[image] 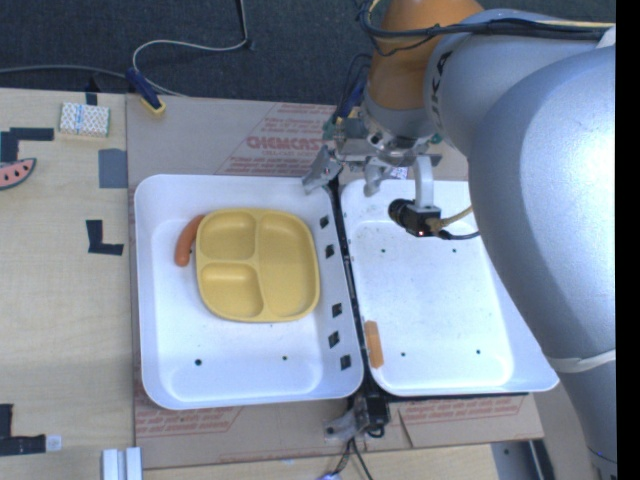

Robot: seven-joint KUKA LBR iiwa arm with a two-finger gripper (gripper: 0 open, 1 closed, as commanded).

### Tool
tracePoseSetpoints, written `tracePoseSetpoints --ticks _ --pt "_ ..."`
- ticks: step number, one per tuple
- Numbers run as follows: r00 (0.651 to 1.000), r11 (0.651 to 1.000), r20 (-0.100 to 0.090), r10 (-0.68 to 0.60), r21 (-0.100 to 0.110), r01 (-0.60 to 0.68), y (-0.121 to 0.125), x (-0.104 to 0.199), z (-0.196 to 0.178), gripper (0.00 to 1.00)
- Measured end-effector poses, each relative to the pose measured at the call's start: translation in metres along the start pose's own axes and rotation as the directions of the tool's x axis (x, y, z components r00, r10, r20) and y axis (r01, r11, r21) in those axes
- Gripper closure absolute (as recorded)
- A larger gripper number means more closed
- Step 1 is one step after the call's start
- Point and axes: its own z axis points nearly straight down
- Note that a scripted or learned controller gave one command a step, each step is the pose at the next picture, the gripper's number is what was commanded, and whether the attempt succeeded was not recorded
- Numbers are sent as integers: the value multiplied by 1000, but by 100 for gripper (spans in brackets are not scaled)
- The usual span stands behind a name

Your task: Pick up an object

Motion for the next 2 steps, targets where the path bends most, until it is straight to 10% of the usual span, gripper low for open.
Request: tracePoseSetpoints --ticks 1,2 --pt "1000 1000 2 -1 0 1 0 0 -10 100" --pt "1000 1000 2 -1 1 1 0 0 -10 0"
